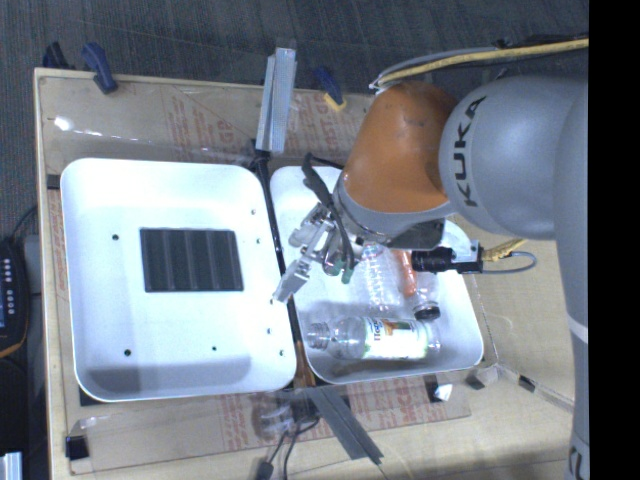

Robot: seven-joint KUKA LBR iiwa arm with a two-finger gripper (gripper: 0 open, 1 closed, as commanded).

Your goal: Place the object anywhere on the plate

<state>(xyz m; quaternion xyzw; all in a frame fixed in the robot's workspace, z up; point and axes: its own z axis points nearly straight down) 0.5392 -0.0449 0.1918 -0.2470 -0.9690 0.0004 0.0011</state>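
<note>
Pick stage: pincer (318,258) over right bin (462,353), open/closed unclear, clear bottles (375,336) loose below; next needs descent and firm grasp.

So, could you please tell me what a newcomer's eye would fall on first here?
Probably the big grey arm with its orange band, reaching in from the right over the right bin. Next, the clear plastic bottles lying under it in that bin, and the dark ribbed plate in the left bin.
</note>
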